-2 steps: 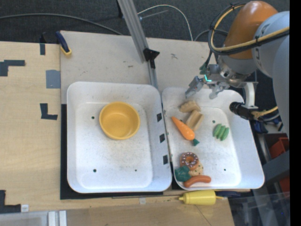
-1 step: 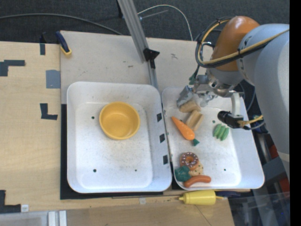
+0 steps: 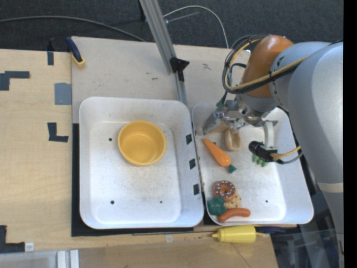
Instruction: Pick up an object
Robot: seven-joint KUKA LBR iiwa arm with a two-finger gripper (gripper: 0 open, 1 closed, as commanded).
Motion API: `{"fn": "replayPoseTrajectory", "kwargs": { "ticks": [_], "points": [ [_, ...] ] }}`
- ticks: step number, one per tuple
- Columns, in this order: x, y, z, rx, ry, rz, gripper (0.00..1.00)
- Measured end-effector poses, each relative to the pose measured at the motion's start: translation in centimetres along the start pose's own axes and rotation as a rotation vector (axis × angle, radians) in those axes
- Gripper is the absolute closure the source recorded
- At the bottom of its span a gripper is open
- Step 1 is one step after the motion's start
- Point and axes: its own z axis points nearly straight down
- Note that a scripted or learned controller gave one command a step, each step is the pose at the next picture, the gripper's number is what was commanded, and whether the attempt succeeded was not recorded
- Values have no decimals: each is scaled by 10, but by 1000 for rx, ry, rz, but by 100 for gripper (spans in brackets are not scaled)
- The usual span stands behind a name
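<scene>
Two white bins sit on my counter (image 3: 33, 149); I read no writing. Left bin (image 3: 95, 205) holds a yellow bowl (image 3: 141, 143). In the right bin (image 3: 279, 200), my pincer (image 3: 230, 124) touches a beige object (image 3: 232, 140) beside the carrot (image 3: 217, 153); its opening I cannot tell.

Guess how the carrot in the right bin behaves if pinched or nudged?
The carrot looks like rigid toy plastic, so probably stiff and light. Its tapered, rounded body lies flat, so a nudge would likely roll or pivot it. The smooth surface may slip from a pinch.
</scene>
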Motion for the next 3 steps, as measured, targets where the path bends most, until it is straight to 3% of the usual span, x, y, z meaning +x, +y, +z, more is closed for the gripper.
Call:
{"fn": "replayPoseTrajectory", "kwargs": {
  "ticks": [1, 3],
  "points": [
    [1, 1, -12, -1, 1, -1, 100],
    [4, 8, -117, -6, 1, 0, 100]
  ]
}}
